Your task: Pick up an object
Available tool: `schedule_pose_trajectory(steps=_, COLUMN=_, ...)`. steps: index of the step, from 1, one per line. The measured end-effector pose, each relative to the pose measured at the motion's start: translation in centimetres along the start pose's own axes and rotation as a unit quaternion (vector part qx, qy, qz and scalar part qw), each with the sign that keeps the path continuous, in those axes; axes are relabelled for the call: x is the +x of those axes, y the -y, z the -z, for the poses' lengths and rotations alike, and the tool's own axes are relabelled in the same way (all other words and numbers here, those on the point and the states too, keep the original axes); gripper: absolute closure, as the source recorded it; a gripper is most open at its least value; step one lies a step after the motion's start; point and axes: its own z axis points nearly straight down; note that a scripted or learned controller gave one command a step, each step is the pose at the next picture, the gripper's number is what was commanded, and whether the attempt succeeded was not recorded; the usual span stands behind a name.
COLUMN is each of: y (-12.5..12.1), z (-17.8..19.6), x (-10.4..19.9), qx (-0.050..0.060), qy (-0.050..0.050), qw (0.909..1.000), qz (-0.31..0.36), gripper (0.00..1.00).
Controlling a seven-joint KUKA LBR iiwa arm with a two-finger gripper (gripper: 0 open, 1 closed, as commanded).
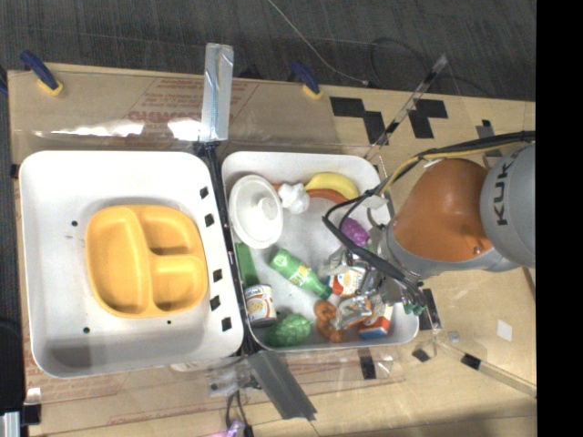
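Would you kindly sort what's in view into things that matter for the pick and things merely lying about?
For the job: gripper, low in the right bin; the pile under it: green bottle, can, banana, white bowl.

Lying about: left bin, yellow tray, blue clamps.

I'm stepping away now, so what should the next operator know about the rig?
Gripper: down in the right bin, near corner, among clutter; finger state and any hold can't be told.
Right bin: white bowl, banana, green bottle, can, green lump.
Left bin: yellow tray.
Done: no pick confirmed.
Left: lift one object.
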Motion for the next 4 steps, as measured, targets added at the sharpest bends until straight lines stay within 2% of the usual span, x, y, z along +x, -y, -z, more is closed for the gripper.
schedule_pose_trajectory(steps=1, y=0.7, z=4.7, x=-9.0, qx=0.002, qy=-0.007, qw=0.9979, qz=-0.065, gripper=0.0)
schedule_pose_trajectory(steps=2, y=-1.2, z=-0.4, x=-2.9, qx=0.002, qy=-0.004, qw=0.9984, qz=-0.057, gripper=0.0)
schedule_pose_trajectory(steps=3, y=-3.6, z=-0.7, x=-0.4, qx=0.001, qy=-0.009, qw=0.9985, qz=-0.055, gripper=0.0)
schedule_pose_trajectory(steps=4, y=-3.6, z=0.3, x=-0.6, qx=0.001, qy=-0.008, qw=0.9986, qz=-0.052, gripper=1.0)
